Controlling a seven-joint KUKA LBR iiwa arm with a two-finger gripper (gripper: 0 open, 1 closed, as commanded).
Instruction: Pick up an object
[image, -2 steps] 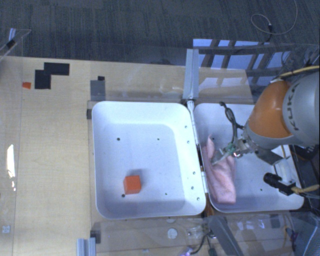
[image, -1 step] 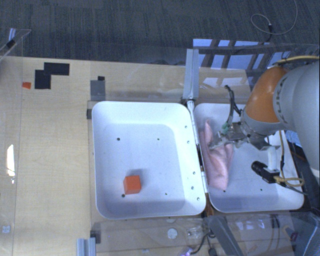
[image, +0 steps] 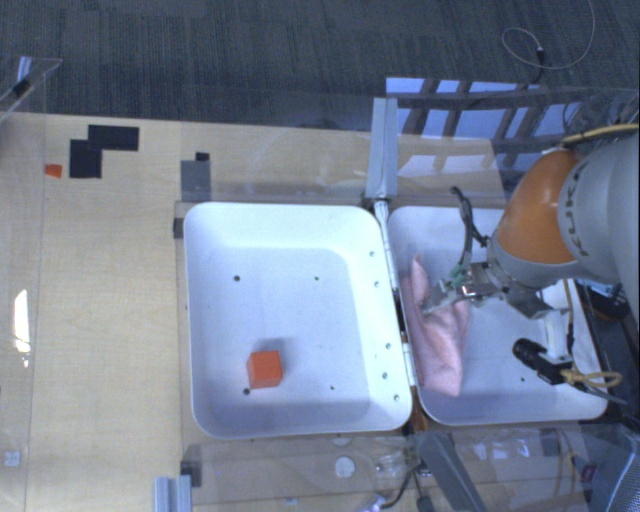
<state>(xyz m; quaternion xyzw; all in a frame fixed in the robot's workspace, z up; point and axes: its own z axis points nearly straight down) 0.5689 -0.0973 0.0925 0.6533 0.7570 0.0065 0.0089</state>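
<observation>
A pale pink, soft-looking long object (image: 443, 345) lies along the left wall of the right bin (image: 500, 395). My gripper (image: 437, 298) reaches in from the right and sits low over the upper half of this pink object, touching or nearly touching it. An orange cube (image: 265, 369) rests in the left bin (image: 300, 240), towards its front left, far from the gripper.
The grey arm with its orange band (image: 535, 220) hangs over the right bin's back right part. A ridge between the two bins (image: 395, 310) runs just left of the pink object. Black and orange marks (image: 100, 150) lie on the wooden bench at back left.
</observation>
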